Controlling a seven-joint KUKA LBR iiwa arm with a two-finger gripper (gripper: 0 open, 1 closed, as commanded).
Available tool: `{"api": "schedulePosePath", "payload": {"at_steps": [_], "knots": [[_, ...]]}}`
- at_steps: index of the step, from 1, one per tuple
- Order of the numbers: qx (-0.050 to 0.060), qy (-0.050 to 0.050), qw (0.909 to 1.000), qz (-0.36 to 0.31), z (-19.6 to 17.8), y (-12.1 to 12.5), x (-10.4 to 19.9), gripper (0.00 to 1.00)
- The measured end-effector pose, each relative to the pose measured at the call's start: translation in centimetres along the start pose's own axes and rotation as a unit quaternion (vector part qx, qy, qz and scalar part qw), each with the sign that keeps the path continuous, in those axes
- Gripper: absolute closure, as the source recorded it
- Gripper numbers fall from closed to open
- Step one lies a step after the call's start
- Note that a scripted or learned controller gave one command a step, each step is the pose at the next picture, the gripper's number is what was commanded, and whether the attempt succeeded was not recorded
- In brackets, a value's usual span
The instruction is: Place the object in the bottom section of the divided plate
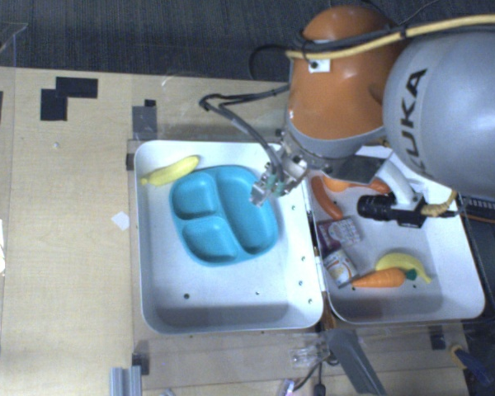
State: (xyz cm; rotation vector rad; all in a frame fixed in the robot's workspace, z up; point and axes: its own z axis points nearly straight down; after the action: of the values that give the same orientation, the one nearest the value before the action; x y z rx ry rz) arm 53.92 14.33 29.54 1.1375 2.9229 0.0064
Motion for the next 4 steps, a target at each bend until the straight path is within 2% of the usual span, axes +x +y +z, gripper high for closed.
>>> {"api": "schedulePosePath", "payload": {"at_steps": [1,2,3,4], "knots": [[0.000,0.000,0.9987,-0.051,1.7,-5.6,1.9,1.00],[0.001,0.001,0.9962,-0.087,11.3,-1.4,4.3,1.00],[0.001,0.001,0.9963,-0.086,11.2,-1.4,4.2,0.00],[-0.002,0.000,0.9963,-0.086,10.1,-1.2,4.1,1.00]]}}
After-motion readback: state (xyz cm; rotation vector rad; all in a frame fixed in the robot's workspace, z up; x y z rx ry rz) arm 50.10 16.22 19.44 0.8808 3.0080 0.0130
